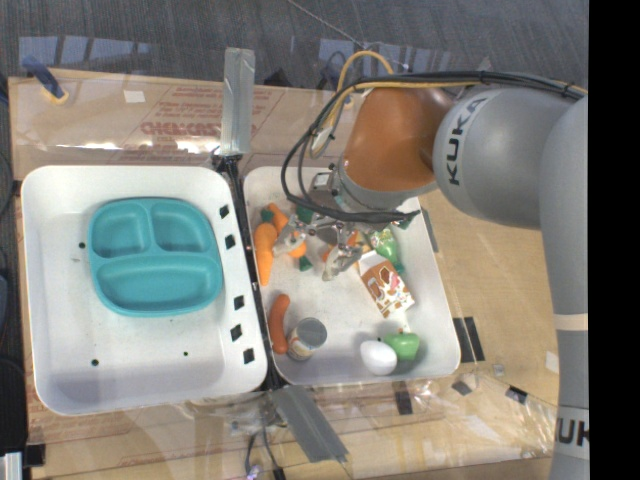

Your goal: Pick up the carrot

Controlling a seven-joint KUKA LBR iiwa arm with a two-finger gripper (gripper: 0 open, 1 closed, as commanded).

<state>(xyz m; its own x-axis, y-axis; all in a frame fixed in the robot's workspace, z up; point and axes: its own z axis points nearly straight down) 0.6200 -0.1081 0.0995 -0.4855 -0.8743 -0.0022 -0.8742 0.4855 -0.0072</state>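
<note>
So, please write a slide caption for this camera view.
KUKA arm's gripper lowered into right bin beside the carrot; teal tray in left bin.

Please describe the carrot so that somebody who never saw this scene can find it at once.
Look in the right white bin, along its left wall. The carrot lies there lengthwise, left of the gripper. It is bright orange and tapered, unlike the darker sausage-like piece below it.

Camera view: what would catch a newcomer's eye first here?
The grey arm with its orange band fills the upper right, its gripper low over the right bin among small toys. An orange carrot lies by that bin's left wall. In the left bin sits a teal divided plate.
</note>
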